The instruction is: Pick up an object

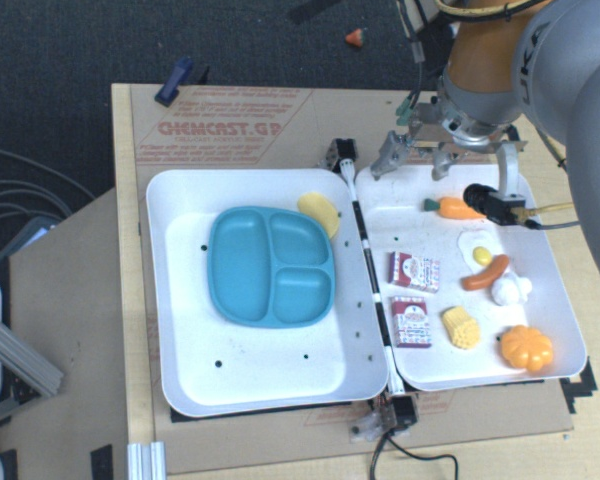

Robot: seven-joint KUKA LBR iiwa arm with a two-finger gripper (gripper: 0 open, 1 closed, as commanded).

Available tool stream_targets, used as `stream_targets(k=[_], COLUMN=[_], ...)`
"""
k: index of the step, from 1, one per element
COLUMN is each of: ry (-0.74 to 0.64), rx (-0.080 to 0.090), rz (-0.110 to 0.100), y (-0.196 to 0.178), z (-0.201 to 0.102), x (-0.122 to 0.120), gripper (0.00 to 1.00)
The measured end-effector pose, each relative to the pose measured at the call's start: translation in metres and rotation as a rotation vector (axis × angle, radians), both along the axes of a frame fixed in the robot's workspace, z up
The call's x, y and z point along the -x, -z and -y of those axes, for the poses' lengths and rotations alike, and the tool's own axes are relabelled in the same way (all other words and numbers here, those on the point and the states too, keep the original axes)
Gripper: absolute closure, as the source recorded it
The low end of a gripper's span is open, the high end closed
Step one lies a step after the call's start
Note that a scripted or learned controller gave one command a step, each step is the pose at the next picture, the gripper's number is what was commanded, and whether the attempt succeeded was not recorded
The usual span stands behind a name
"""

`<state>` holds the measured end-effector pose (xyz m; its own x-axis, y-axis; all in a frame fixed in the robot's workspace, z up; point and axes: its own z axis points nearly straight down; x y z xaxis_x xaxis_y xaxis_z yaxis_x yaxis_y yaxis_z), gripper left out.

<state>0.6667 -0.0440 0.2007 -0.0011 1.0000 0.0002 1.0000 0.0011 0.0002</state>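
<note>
I see the gripper (417, 158) hanging over the far edge of the right bin (555, 268), metal fingers spread apart, nothing pinched between them. The grey arm with its orange band comes in from the far right.

The right bin is shallow white plastic with rounded corners. In it: a toy carrot (456, 208), orange and tapered with a green tip, at the far side just near of the gripper. A flat fried egg (477, 250), white with a yellow yolk. A sausage (485, 272), glossy reddish-orange, curved, touching the egg's near edge. A small white lumpy piece (511, 290) right beside the sausage. A yellow corn cob chunk (462, 327), bumpy. An orange pumpkin-like piece (526, 347), ribbed, at the near right corner. Two flat red-and-white cartons (413, 271) (411, 322) lie along the left side.

The left bin (175, 268) holds a smooth blue divided plate (271, 265) with three compartments. A pale yellow rounded piece (319, 211) lies at the plate's far right edge, touching it.

The bins sit on a brown cardboard sheet (220, 123) with red print.
</note>
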Motion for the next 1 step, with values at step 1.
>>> stream_targets(k=[1], ry=[0.002], rx=[0.0], rz=[-0.003], y=[0.0567], z=[0.0519], x=[0.0437], gripper=[0.0])
